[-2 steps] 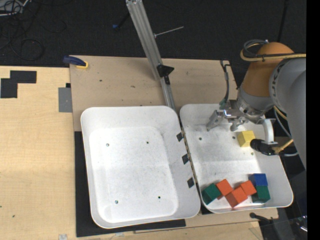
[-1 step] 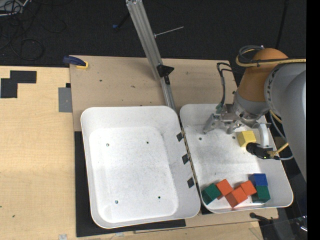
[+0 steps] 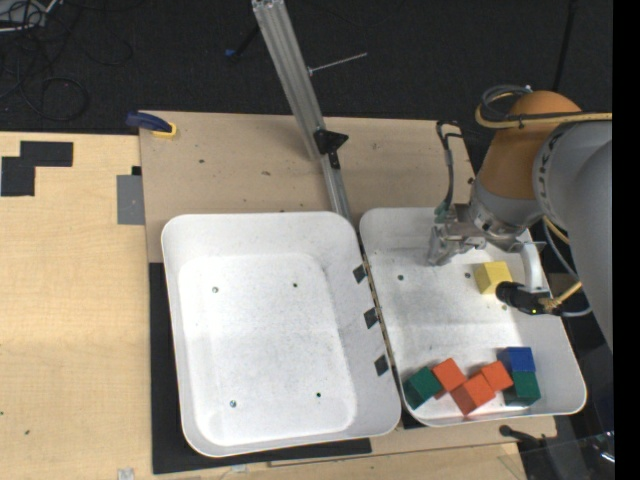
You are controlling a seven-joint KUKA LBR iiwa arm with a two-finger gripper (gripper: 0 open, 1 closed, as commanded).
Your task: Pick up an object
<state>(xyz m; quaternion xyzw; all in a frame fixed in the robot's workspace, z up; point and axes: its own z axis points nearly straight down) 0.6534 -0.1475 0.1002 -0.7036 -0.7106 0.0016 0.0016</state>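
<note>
No text, label, brand, number or sign can be read anywhere in the camera view. The blocks in the right bin (image 3: 560,363) show plain coloured faces, both bins are unmarked white, and the desk (image 3: 70,268) bears only blank dark patches.

Yellow cube (image 3: 491,275): flat on bin floor, just beside the gripper (image 3: 447,247). Green (image 3: 423,384), orange (image 3: 448,374), orange-red (image 3: 480,388), blue (image 3: 519,360) blocks clustered well apart from it.
</note>
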